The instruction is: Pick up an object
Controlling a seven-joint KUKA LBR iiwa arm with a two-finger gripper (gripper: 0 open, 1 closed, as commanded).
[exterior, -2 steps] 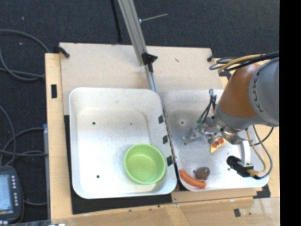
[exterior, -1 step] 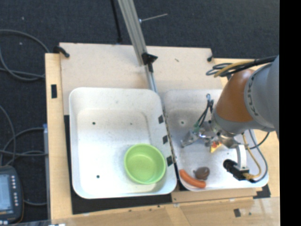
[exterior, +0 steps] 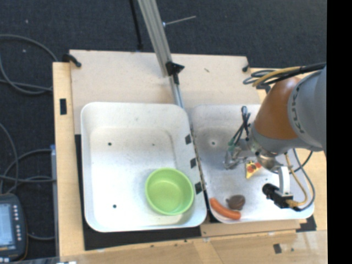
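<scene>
Green bowl (exterior: 169, 191) crowding left bin's (exterior: 110, 125) near corner, orange sausage (exterior: 224, 209) and brown lump (exterior: 236, 202) just beside right bin's (exterior: 212, 120) near wall

Two white bins are sitting side by side: left bin (exterior: 99, 147) at frame centre-left, right bin (exterior: 212, 125) at centre-right. One green bowl (exterior: 169, 191) is lying in the left bin's lower right. One orange sausage-shaped piece (exterior: 225, 209) and one dark brown lump (exterior: 236, 202) are lying at the right bin's bottom edge; one small yellow-red item (exterior: 252, 169) is showing under the arm.

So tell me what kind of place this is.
Likely a robotics lab bench for pick-up trials: a robot arm over two white bins, loose cables on dark carpet, and a green bowl.
</scene>
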